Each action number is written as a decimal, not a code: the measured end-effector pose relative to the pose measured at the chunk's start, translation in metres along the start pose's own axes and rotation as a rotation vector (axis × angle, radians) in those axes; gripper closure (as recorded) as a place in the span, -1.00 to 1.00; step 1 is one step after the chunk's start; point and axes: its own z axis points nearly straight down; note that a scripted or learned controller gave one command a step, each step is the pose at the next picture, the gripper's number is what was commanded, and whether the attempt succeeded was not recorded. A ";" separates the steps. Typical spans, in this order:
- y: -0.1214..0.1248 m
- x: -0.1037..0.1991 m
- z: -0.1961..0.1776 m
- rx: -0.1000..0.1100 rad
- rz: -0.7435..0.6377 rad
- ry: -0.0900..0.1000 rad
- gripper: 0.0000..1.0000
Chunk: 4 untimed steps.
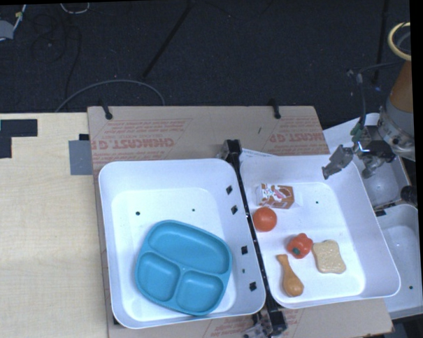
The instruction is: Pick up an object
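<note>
Drumstick (289,275), toy, right bin (352,193), front: long axis roughly front to back, thick end nearest. Beside it: pepper (299,245), bread slice (329,257), tomato (265,219), wrapped snack (276,195) (loosely scattered, presumably for picking). Left bin (122,197): blue tray (183,267). Gripper (351,155) hovers over right bin's far corner; jaw state cannot be told.

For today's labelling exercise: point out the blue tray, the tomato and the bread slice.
blue tray (182,267), camera view, centre divider.
tomato (265,219), camera view, middle of its top.
bread slice (329,257), camera view, centre of its face.
</note>
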 end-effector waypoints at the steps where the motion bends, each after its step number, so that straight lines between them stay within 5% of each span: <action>1: 0.002 0.000 -0.007 -0.012 -0.002 -0.003 -1.00; 4: 0.001 -0.006 0.174 -0.005 -0.001 0.000 -1.00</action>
